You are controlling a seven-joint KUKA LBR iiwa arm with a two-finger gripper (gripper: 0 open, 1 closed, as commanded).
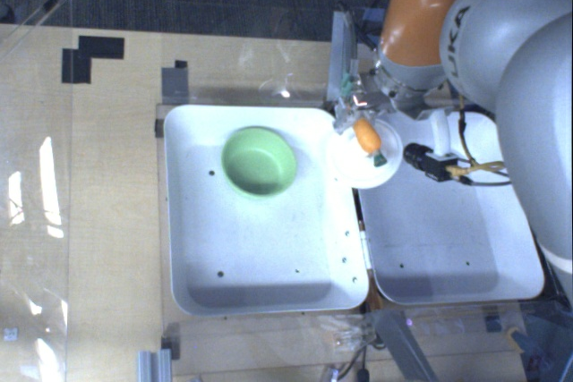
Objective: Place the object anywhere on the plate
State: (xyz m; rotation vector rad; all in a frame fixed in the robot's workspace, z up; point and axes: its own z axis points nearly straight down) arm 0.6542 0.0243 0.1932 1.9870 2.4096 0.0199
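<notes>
two white bins are seen side by side on the bench [89, 237]: the left bin [260, 264] and the right bin [457, 255]. a green bowl [259, 160] is found in the left bin, toward 11 o'clock of its floor. a round white plate [363, 165] is seen straddling the wall between the two bins, at their upper ends, at 3 o'clock from the bowl and well apart from it. on the plate, toward its 12 o'clock edge, an orange carrot [365, 137] is seen lying, with a small dark green end pointing toward 5 o'clock. the arm [501, 58] is seen reaching in from 3 o'clock, its orange band at 1 o'clock from the plate. the gripper [356, 107] is seen just above the carrot's upper end, at 12 o'clock from the plate. the fingers are too small and blurred to be made out, so how far they are spread, and whether the carrot is touched or gripped, cannot be told. a dark fitting with a cable [439, 164] is seen beside the plate at 3 o'clock.
</notes>
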